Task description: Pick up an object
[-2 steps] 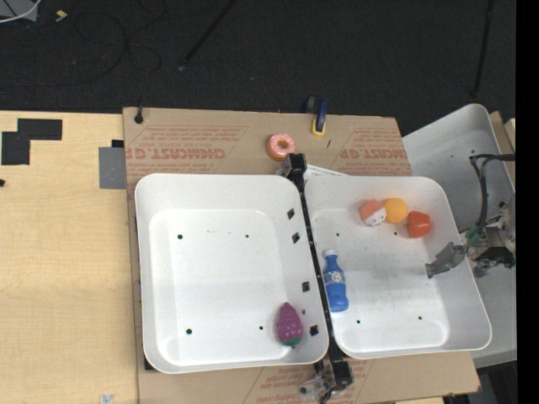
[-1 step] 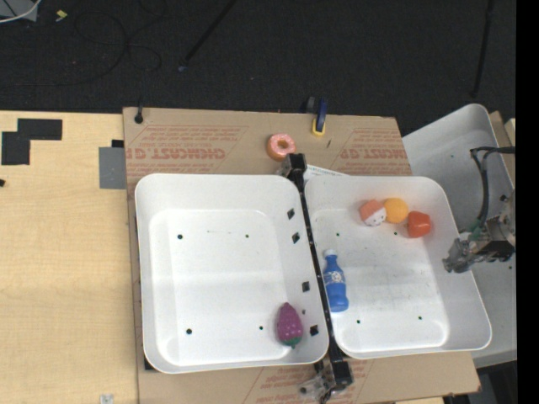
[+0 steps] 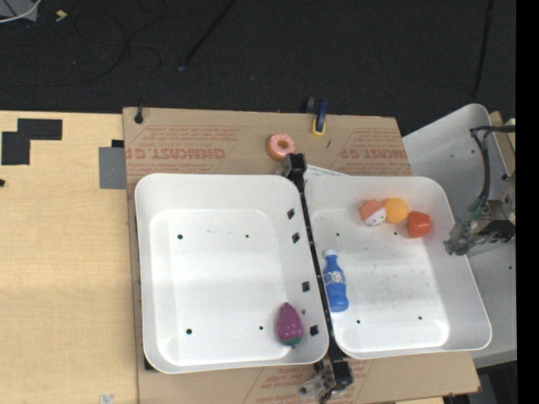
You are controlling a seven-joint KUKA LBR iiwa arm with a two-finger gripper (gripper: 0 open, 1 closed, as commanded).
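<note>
A light wooden surface [image 3: 59, 251] carries a brown cardboard sheet [image 3: 210, 141] with two shallow white plastic bins. The left bin [image 3: 210, 200] holds a purple grape-like toy [image 3: 290, 324] near its lower right corner. The right bin [image 3: 387, 326] holds a small blue bottle [image 3: 335, 282], a pink-white toy [image 3: 372, 212], a yellow ball [image 3: 395, 209] and a red piece [image 3: 418, 224]. A pink ring-shaped donut toy [image 3: 281, 146] lies on the cardboard. The claw [image 3: 463, 242] stands at the right bin's right edge; how wide it is I cannot tell.

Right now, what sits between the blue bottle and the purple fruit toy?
In the camera view, the blue bottle lies in the right bin and the purple fruit toy in the left bin; between them runs the black divider where the bin edges meet.
</note>
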